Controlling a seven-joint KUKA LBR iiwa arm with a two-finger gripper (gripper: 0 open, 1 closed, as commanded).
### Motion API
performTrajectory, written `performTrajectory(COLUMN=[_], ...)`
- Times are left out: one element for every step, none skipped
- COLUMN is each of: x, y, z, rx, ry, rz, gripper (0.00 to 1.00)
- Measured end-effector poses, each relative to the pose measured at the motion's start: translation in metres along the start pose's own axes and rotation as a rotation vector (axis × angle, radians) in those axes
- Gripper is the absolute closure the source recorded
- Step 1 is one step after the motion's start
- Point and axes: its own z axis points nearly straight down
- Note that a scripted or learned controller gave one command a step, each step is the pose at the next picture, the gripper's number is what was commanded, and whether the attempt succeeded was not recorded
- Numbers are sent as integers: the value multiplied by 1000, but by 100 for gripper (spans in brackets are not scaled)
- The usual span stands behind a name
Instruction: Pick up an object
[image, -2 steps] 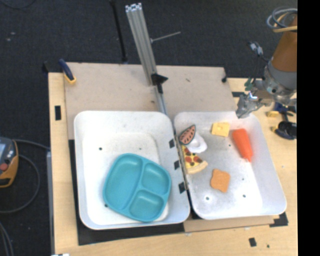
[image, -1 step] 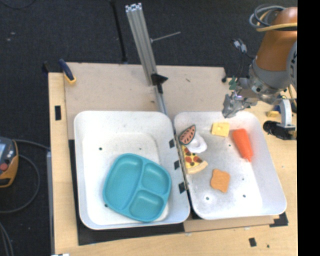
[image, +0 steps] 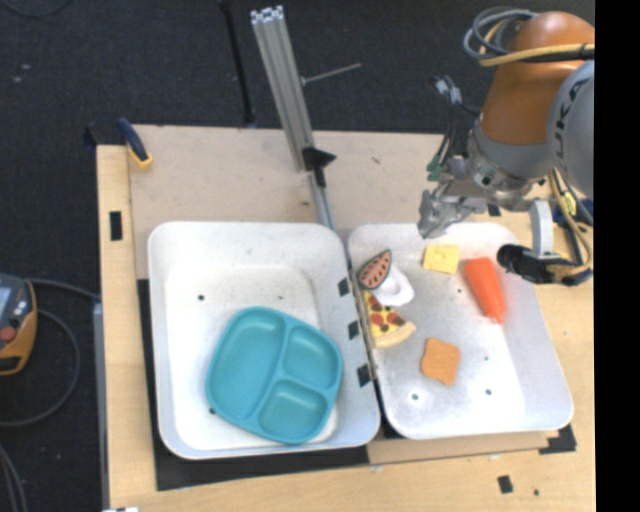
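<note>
Nothing held — we find the gripper (image: 437, 222) poised just above the cheese block (image: 440, 259), grip state indeterminable; next, descend squarely.

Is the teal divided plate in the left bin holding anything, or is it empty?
Empty. The teal divided plate lies flat in the left bin, and all three of its compartments show bare teal.

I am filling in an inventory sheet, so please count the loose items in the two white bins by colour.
Teal: 1, the divided tray in the left bin
Yellow: 1, the cheese block
Orange: 2, the carrot and the flat orange piece
White: 1, the small white item
Mixed colours: 2, the pizza slice and the striped slice
Total: 7
</note>
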Motion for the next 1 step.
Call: performTrajectory(x=[46], y=[-16], z=[5], rx=[1], ry=[0], rz=[0], gripper=[100])
